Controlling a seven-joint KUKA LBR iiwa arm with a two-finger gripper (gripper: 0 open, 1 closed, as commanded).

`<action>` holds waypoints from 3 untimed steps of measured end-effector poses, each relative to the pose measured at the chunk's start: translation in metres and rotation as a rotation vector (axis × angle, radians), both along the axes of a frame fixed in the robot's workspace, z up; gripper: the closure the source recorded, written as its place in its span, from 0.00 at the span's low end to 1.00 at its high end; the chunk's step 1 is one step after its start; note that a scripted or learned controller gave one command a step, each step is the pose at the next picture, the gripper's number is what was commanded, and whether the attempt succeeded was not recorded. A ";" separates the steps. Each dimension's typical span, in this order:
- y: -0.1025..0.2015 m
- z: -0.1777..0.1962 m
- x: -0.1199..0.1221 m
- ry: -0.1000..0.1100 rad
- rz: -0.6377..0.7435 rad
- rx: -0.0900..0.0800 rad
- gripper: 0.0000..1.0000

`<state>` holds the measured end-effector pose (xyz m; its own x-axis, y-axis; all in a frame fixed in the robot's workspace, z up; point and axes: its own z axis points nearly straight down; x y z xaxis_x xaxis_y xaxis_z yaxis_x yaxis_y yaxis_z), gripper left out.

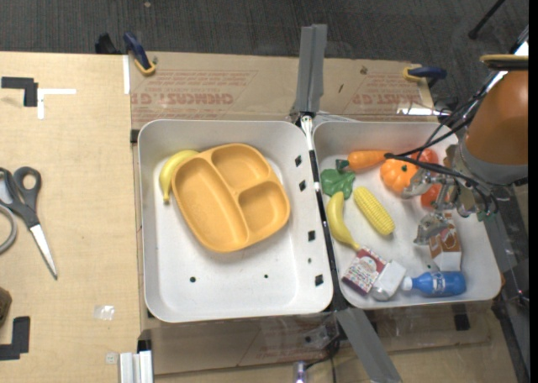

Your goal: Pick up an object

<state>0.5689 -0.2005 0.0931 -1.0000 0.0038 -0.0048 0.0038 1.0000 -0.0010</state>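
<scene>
Over the right bin (479, 289) hangs the gripper (437, 226), low above the toy food so it can reach a piece to lift. I cannot tell if it is pinching anything. Corn (373, 210), a banana (339, 220), a pumpkin (398, 173) and a blue bottle (437, 284) lie close by, easy to get.

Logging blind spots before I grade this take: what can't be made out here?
- Claw, camera view: metal blurs into the clutter beneath it, so its opening and any contact are unreadable.
- Banana, left bin: partly hidden under the yellow divided plate.
- Red item behind the wrist: mostly covered, identity unclear.
- Small carton: label print too small to read.
</scene>
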 end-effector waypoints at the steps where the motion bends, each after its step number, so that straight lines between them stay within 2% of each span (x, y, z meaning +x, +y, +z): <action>1: -0.021 -0.001 -0.040 0.002 0.019 0.001 0.00; 2: -0.020 -0.001 -0.049 0.003 -0.043 0.001 0.00; 3: -0.019 0.001 -0.066 -0.004 -0.231 0.003 0.00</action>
